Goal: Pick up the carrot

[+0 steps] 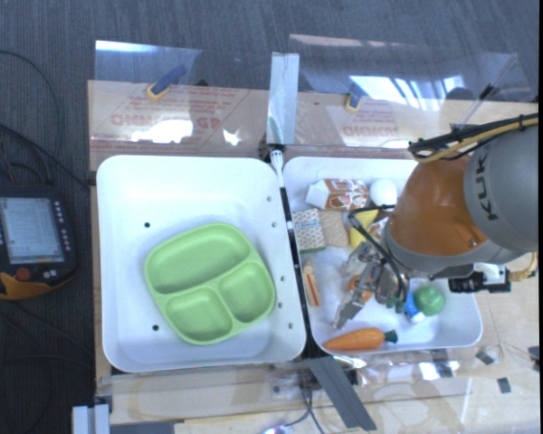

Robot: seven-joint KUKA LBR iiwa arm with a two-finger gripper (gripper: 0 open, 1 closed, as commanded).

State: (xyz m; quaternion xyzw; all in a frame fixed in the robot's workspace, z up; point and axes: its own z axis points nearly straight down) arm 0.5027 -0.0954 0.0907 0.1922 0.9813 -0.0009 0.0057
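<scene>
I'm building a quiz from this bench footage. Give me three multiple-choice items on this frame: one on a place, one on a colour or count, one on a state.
1. Where does the carrot lie?
A. right bin, near front wall
B. left bin
C. on the tray

2. How many compartments has the green tray?
A. two
B. three
C. five

3. How does the gripper stand to the carrot?
A. above it, apart
B. clamped on it
C. over the left bin

Answers: 1 A, it rests by the right bin's front wall. 2 B, three hollows show. 3 A, the carrot lies free below the fingertips.

Overhead, slanted down on both bins
</scene>
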